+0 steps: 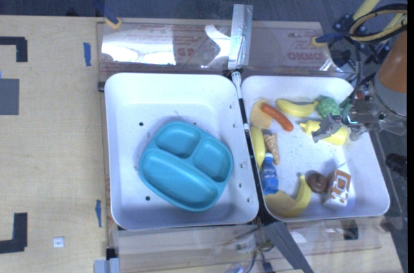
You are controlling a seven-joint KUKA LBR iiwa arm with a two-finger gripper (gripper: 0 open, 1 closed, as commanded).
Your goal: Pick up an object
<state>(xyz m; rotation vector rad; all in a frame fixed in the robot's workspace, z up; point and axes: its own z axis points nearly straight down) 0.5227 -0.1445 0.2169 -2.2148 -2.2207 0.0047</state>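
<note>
Over the right bin (378, 184), the arm (393, 71) is reaching in from the right, and its gripper (330, 125) is hanging low at the far right corner, just above a yellow piece (334, 136) beside the green broccoli toy (328, 106). How its fingers are standing cannot be told. A clean grab is probably calling for a straight descent onto one item, clear of the bin wall. That yellow piece is looking small, smooth and partly covered by the dark gripper.
</note>
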